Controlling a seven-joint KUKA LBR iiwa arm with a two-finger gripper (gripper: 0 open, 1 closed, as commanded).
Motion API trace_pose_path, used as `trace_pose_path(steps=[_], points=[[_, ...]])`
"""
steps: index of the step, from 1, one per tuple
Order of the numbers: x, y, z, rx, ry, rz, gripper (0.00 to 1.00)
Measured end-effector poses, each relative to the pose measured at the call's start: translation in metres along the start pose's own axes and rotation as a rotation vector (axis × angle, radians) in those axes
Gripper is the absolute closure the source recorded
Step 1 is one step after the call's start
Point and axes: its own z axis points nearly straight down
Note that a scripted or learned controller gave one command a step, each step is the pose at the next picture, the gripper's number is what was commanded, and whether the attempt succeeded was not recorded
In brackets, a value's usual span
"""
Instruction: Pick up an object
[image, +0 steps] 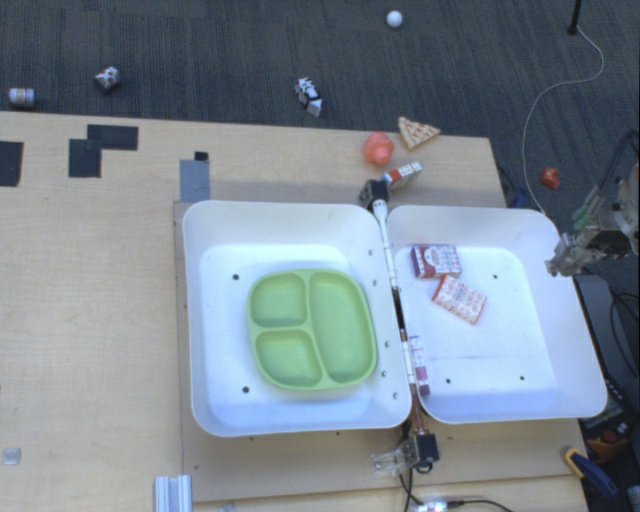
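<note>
Camera view: my claw (566, 262) sits at the right edge of the right bin (540, 390), over its rim. I cannot tell how far it is open, and nothing is visibly held. Two small red-and-white packets lie in that bin's upper left part: one (436, 260) nearer the divider, the other (459, 299) just below it, tilted. A green tray (312, 328) rests in the left bin (215, 330).

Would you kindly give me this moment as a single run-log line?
gripper: at right bin's right rim, nothing seen held | right bin: two red-and-white packets | left bin: green divided tray | pick: not yet done
</note>
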Motion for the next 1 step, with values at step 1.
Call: trace_pose_path(steps=[1], points=[[0.1186,-0.0495,0.0111,-0.001,0.002,-0.002,1.00]])
